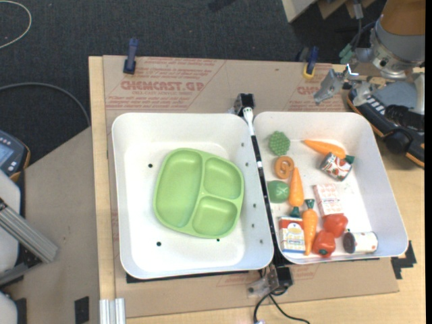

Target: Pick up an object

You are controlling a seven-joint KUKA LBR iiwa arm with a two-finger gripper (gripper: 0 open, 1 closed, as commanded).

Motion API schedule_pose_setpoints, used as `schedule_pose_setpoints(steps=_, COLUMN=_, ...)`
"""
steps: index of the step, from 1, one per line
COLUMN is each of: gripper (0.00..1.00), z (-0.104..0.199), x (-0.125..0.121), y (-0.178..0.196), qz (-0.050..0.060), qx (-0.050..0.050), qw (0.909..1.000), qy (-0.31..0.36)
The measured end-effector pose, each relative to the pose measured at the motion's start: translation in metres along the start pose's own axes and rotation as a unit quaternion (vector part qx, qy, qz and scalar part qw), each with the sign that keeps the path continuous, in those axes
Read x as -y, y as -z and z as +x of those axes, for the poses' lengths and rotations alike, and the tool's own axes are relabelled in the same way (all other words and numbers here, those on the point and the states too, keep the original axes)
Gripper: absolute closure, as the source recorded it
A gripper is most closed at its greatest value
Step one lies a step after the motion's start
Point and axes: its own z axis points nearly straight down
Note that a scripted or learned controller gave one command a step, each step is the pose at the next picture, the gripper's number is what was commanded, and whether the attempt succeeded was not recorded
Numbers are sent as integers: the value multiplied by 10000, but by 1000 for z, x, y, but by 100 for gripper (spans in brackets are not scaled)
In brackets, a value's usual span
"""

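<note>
My gripper [335, 81] hangs above the bench just past the far edge of the right bin [378, 155], with nothing seen in it. Several toy foods lie in that bin. At the back are a green broccoli [277, 142], an orange carrot [325, 146] and a small can [335, 166]. A pretzel ring [284, 165], a second carrot [295, 186] and a pink box [329, 198] lie mid-bin. Near the front are a small carton [291, 235], red peppers [334, 225] and a white cylinder [361, 241].
The left bin [131, 181] holds a green divided plate [198, 193]. A black rod [252, 140] runs along the seam between the bins. Blue clamps [130, 55] grip the cardboard at the back. Black gear [398, 130] sits right of the right bin.
</note>
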Motion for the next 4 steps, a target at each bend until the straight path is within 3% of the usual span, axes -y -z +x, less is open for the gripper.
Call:
schedule_pose_setpoints(steps=1, gripper=0, z=-102, x=-1, y=3, qz=-23, qx=35, qw=10000, qy=-38)
schedule_pose_setpoints(steps=2, gripper=0, z=-84, x=-2, y=-194, qz=87, qx=-135, qw=9999, qy=20)
schedule_pose_setpoints(steps=3, gripper=100, z=-89, x=-4, y=-177, qz=5, qx=-26, qw=10000, qy=31)
schedule_pose_setpoints(steps=4, gripper=100, z=-95, x=41, y=-116, qz=4, qx=-1, qw=10000, qy=-9)
